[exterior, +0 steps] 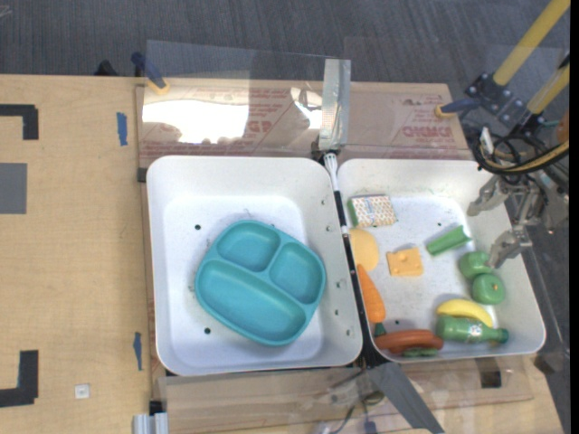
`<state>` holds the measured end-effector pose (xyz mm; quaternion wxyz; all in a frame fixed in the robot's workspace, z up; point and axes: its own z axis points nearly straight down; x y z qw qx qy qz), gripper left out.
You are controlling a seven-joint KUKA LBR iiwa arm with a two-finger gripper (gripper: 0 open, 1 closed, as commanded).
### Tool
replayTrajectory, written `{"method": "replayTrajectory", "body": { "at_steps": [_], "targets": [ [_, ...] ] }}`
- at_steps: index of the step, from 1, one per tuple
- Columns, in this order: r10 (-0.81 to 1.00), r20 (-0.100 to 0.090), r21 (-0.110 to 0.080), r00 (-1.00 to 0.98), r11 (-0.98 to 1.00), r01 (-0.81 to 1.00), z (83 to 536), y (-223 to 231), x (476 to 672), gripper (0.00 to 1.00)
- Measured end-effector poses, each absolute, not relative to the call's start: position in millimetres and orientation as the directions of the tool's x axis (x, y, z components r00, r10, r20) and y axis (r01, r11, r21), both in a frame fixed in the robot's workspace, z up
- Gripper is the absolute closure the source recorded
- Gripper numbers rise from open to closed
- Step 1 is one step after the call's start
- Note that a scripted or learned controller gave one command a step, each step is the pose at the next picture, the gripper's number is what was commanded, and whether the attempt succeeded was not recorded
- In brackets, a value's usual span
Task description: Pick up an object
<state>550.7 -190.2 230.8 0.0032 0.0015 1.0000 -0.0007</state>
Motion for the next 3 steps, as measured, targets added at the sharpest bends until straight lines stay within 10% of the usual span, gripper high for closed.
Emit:
{"method": "replayTrajectory", "body": {
  "at_steps": [1,2,3],
  "targets": [
    [-0.091,-0.008,-0.002,-0.996,0.996,-0.091,94,-173,535.2,0.0],
    [0.049,-0.012,0.003,-0.999,0.999,0.049,89,-96,609.9,0.0],
    [0.05,-0.03,-0.001,-0.998,0.999,0.05,104,-97,613.9,1.0]
  ]
}}
